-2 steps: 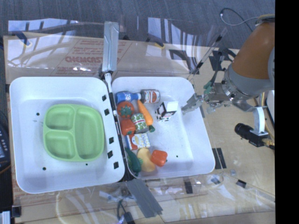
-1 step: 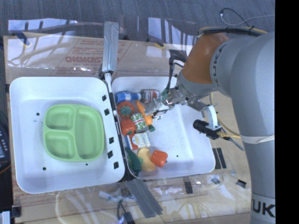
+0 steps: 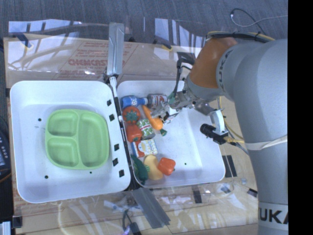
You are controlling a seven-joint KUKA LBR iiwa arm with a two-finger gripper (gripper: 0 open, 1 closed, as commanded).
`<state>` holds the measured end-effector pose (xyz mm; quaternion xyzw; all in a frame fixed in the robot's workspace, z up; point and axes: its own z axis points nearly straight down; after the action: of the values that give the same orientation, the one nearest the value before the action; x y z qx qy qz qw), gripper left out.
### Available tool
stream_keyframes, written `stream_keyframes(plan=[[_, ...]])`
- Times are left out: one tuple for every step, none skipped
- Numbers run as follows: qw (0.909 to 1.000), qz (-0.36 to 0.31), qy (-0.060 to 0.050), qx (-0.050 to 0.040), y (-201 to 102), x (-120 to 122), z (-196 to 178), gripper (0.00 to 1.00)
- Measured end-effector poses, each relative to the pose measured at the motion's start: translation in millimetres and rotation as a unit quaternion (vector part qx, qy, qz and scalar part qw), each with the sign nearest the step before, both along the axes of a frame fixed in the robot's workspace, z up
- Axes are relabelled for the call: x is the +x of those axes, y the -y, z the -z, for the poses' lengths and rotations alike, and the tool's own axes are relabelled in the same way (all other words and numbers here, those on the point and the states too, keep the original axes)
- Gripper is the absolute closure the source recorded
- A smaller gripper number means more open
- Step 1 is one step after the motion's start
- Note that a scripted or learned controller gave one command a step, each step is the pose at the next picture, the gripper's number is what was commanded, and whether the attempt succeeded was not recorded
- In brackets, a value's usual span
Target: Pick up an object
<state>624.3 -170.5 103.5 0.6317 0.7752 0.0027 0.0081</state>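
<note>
Carrot (image 3: 152,118) lies under the gripper (image 3: 166,112), grip unclear, crowded by cans (image 3: 145,127).

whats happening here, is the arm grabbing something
A grey arm reaches in from the right, and its gripper is down in the right bin, over a pile of toy food along that bin's left side. It sits right by the carrot and a can, but I can't tell whether it holds anything. The left bin holds a green divided plate, untouched.
</note>
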Motion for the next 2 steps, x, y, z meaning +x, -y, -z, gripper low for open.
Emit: stream_keyframes(plan=[[1.0000,-0.003,0.000,0.0004,-1.6,1.1,-9.8,1.00],[1.0000,0.005,-0.007,0.0032,-66.2,33.5,-117.9,1.00]])
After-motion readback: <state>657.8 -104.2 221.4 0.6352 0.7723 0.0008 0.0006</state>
